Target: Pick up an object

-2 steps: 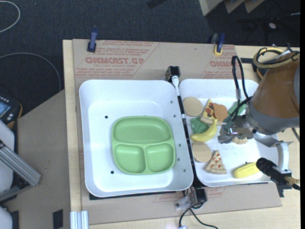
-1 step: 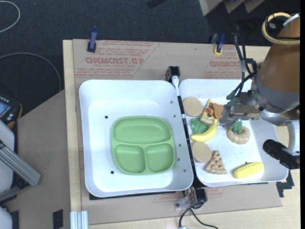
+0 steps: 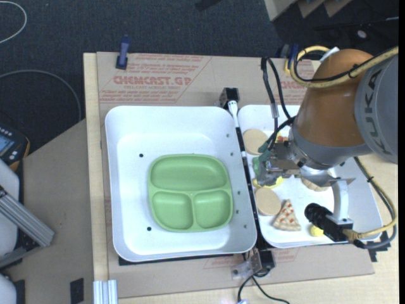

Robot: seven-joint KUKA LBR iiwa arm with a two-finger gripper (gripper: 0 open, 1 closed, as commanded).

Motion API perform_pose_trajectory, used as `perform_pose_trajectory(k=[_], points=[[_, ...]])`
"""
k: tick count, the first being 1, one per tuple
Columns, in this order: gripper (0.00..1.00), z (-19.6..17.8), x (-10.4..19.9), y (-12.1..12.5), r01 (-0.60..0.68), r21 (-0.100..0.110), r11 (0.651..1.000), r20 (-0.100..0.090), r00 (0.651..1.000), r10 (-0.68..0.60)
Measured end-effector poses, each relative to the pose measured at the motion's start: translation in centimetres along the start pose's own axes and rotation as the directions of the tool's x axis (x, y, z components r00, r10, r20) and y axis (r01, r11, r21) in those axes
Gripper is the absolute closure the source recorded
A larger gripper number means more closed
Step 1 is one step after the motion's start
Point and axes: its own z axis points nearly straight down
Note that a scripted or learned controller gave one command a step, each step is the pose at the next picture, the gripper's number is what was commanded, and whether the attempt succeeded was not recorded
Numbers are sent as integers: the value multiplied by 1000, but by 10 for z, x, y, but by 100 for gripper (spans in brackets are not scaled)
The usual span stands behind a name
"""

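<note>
Orange-banded arm (image 3: 335,106) bent low, gripper (image 3: 269,166) over right bin (image 3: 367,198)

arm (image 3: 354,106): cut off right | right bin (image 3: 373,223): partly hidden | yellow item (image 3: 273,181): mostly hidden

A green tray (image 3: 189,192) with 3 compartments lies in the left bin (image 3: 123,170); a blue clamp (image 3: 123,52) grips the board (image 3: 152,75).
</note>
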Motion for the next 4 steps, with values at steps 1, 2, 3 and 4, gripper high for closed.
perform_pose_trajectory(k=[1,2,3,4], points=[[100,-70,64,25,4,-16,1000,0,1000,-4],[100,-76,60,23,-2,-9,1000,3,1000,2],[100,-111,80,0,0,-12,1000,1,1000,0],[100,-168,103,1,0,-14,1000,0,1000,0]])
